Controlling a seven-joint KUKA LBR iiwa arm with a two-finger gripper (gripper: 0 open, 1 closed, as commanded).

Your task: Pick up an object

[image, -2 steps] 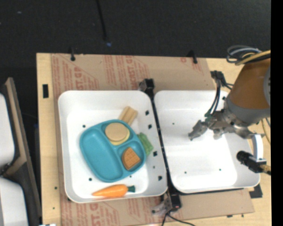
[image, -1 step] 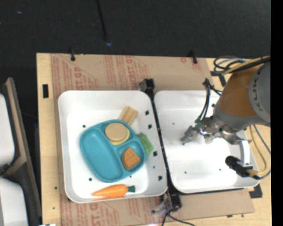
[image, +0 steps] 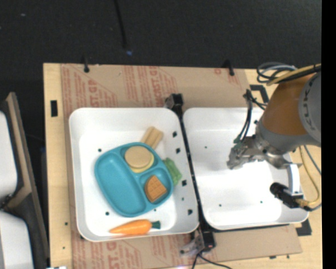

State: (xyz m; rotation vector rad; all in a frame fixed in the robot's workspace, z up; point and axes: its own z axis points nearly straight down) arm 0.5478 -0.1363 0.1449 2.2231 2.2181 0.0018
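A blue divided plate (image: 120,185) lies in the left bin (image: 78,150). A round tan biscuit (image: 139,157) and a brown waffle piece (image: 155,189) rest on it. A tan wooden block (image: 152,136) lies at the plate's upper edge and a green piece (image: 173,171) at its right edge. An orange carrot (image: 135,227) lies near the left bin's front wall. My gripper (image: 237,157) hangs over the right bin (image: 224,206), near its middle, with nothing visible under it.
The arm's grey wrist and orange band (image: 285,114) cover the right bin's far right corner. Cables (image: 277,72) loop behind it. A black clamp (image: 174,101) sits where the two bins meet at the back. Cardboard (image: 129,83) underlies both bins.
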